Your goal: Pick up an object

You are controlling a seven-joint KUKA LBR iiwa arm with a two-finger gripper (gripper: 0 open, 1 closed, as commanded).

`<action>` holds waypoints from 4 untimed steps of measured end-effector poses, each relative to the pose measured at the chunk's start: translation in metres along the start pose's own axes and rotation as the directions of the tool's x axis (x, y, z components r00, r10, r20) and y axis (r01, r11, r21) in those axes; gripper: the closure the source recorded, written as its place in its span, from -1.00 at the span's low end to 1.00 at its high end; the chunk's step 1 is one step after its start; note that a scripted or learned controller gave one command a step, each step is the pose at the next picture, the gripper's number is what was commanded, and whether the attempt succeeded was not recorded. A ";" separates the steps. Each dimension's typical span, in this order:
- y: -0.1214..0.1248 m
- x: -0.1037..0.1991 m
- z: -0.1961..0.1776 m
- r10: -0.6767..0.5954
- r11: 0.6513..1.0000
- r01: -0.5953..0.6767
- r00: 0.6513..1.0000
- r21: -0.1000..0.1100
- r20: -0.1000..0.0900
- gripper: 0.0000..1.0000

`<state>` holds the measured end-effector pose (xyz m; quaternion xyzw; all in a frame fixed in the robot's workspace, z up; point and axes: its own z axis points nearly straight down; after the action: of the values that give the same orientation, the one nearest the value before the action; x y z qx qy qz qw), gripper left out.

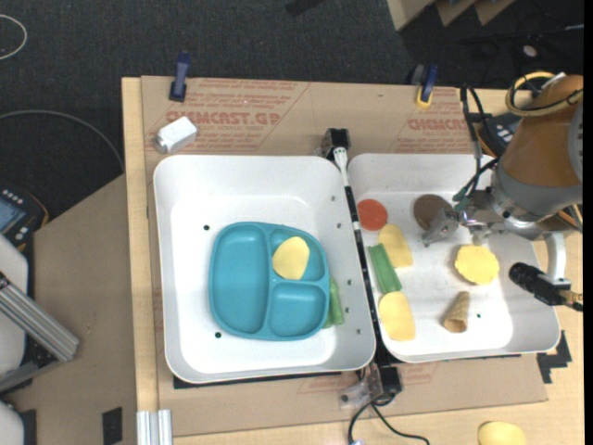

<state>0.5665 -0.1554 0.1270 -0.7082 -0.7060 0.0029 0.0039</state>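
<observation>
Hovering low over the right bin (528,336), the end effector (456,219) sits at that bin's upper middle, and whether it is spread or closed I cannot tell from this slant. Loose toy foods are scattered across the bin floor with gaps between them, probably so any one can be taken alone. Nearest candidates are the brown piece (427,210) just left of it and the yellow disc (476,264) just below; nothing looks held.

2 white bins (176,248), 1 blue tray (241,286), 4 yellow pcs (291,258), 1 red disc (372,214), 1 cone (456,312).
</observation>
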 end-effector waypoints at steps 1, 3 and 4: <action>0.053 0.018 0.031 -0.007 1.000 0.007 1.000 -0.014 0.003 -1.00; 0.052 0.016 0.008 -0.003 1.000 0.003 1.000 -0.019 0.005 1.00; -0.021 0.088 -0.062 -0.009 1.000 0.009 1.000 -0.009 -0.003 1.00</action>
<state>0.5465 -0.0671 0.1889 -0.7049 -0.7093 -0.0015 0.0019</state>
